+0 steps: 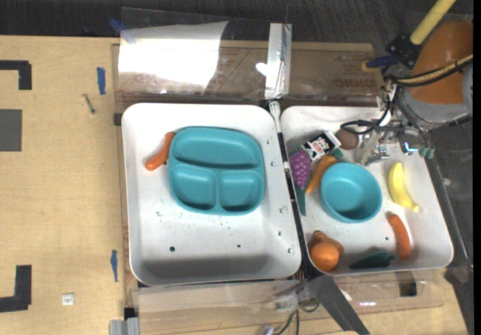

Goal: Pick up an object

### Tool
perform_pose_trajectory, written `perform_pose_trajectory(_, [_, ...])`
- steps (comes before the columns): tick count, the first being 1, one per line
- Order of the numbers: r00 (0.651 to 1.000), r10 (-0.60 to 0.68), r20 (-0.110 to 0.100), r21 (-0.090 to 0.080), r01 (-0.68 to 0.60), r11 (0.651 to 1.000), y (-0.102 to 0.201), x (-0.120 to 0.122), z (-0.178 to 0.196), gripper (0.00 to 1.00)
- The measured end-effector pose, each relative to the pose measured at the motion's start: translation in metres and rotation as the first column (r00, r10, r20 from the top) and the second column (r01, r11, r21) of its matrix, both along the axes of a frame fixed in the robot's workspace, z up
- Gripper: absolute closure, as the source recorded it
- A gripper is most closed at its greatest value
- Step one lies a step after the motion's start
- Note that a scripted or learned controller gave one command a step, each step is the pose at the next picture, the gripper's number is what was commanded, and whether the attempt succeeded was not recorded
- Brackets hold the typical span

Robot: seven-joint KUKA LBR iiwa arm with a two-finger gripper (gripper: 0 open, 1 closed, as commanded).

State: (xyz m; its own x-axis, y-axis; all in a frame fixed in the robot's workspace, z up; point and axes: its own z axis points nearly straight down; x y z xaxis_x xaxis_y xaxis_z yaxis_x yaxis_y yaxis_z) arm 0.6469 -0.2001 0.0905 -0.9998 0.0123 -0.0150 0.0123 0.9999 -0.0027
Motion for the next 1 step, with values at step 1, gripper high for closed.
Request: perform_pose_trajectory(1, [0.954, -0.301, 0.001, 0.006, 0.301, 0.954, 0.0688, -0.0150, 0.1496, 1.00])
